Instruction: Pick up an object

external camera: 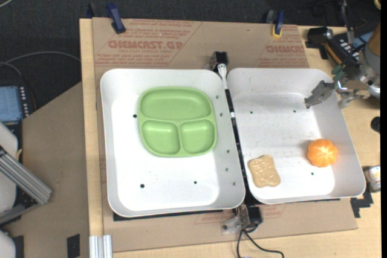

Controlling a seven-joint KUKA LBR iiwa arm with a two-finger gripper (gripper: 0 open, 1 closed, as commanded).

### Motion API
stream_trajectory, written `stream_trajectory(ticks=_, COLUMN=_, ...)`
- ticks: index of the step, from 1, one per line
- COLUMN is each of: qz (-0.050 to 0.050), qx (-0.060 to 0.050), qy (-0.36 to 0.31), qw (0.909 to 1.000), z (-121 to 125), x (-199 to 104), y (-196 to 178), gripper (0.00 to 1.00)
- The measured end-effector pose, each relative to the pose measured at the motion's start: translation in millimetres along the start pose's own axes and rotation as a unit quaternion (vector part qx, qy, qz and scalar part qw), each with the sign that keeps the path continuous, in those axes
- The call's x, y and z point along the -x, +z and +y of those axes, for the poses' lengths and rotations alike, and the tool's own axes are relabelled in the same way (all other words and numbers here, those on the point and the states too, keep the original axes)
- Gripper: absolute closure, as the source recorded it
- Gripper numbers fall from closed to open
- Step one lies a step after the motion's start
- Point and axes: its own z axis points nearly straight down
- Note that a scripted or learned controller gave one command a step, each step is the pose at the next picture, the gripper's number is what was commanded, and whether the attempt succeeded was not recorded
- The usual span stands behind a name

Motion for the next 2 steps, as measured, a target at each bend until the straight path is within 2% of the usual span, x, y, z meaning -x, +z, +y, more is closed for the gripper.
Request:
stream_trajectory(ticks=1, qz=0.002, qx=0.0, qy=-0.002, qw=1.0, z=-41, x=23, y=121, gripper=0.0)
stream_trajectory(ticks=2, qz=0.0, qx=0.002, qy=-0.001, qw=1.0, z=-41, x=25, y=110, gripper=1.0)
